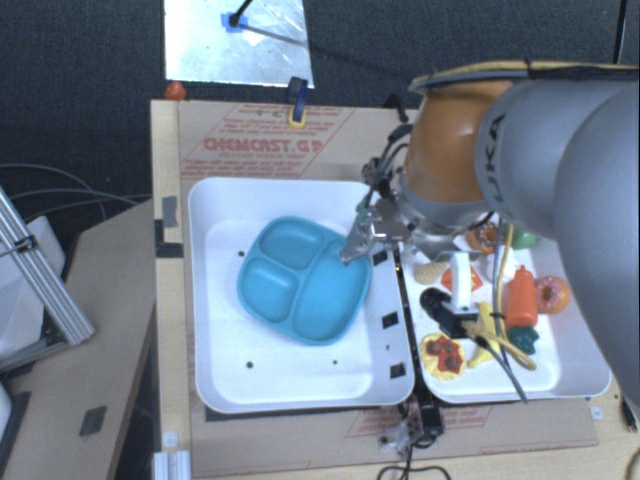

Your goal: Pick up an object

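a: start at the front. what's there?

b: two white bins side by side. the right bin [590, 378] holds a crowd of toy food: a pizza slice [443, 355] nearest, then an orange carrot-like piece [520, 298] and a donut [552, 293] just beside it. they lie jumbled and touching, so i'd guess they were tipped in.

a: and the left bin [215, 368]?

b: one thing, a blue divided plate [300, 283], lying flat and a little askew in the middle.

a: where's the gripper [355, 250]?

b: low over the plate's right rim, close to the wall between the bins. i cannot tell whether it is open or closed, and nothing shows held in it. going by where it sits, the plate looks the likely pick, and a flat rim is hard to get hold of.

a: any writing?

b: the arm [560, 158] shows part of "kuka". further back, the cardboard [260, 143] under the bins reads "chemcast gp" in red. behind that lies a silvery sheet [240, 38].
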Motion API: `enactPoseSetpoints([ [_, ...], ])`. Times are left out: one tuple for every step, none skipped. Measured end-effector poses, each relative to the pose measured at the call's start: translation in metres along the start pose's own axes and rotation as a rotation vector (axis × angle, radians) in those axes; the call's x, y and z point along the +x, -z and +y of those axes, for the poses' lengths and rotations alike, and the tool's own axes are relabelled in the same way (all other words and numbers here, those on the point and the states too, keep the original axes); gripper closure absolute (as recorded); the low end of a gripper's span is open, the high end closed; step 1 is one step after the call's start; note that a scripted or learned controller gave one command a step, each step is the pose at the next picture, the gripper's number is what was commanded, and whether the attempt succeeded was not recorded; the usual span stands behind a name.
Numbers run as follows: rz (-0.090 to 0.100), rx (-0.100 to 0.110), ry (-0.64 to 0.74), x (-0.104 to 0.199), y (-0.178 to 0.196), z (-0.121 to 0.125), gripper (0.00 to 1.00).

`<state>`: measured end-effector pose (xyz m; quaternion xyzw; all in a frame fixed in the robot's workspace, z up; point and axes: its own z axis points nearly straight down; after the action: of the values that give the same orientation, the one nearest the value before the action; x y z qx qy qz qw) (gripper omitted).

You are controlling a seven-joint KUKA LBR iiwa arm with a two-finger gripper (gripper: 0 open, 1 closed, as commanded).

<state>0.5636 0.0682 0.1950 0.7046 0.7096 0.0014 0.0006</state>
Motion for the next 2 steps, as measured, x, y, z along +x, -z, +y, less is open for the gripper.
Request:
enactPoseSetpoints([
  [0.002,0.005,0.005,0.122,-0.095,-0.019,0.00],
  [0.002,-0.015,-0.001,0.125,-0.011,0.098,0.00],
])
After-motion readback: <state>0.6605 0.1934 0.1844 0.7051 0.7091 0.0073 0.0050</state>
